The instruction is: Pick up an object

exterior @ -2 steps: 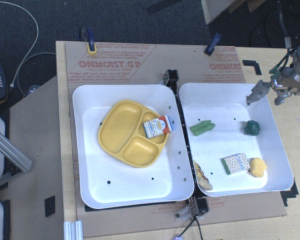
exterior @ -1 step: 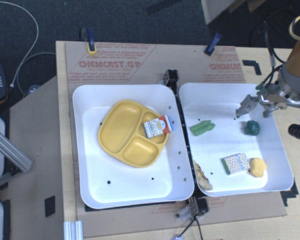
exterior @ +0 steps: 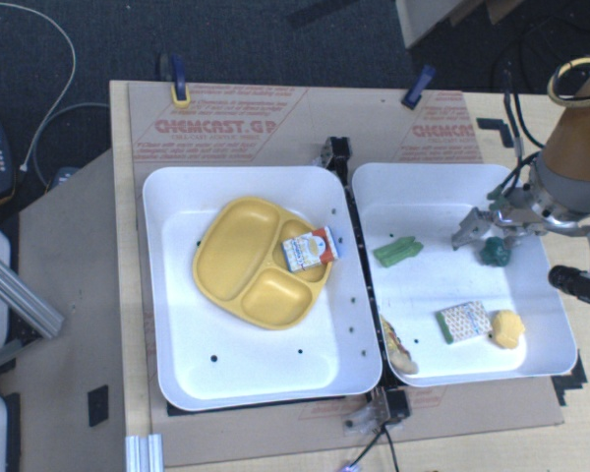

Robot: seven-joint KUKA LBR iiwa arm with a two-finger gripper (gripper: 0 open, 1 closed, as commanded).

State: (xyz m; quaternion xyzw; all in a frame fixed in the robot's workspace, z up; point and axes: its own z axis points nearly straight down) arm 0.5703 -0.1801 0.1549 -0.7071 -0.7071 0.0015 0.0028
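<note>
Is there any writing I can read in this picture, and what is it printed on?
"CHEMCAST GP": red print on the brown board under the bins, top left.
The same red print repeats at top right, too faint to read surely.
Small carton on the yellow plate: print too small to read.
Patterned packet in the right bin: unreadable.

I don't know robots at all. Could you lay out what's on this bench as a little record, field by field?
left bin: holds a yellow divided plate with a small carton lying on it
right bin: holds a green piece, a dark teal lump, a patterned packet, a yellow lump
packet and yellow lump: side by side
arm: reaches in from the right
gripper: over the right bin, beside the dark teal lump
</note>
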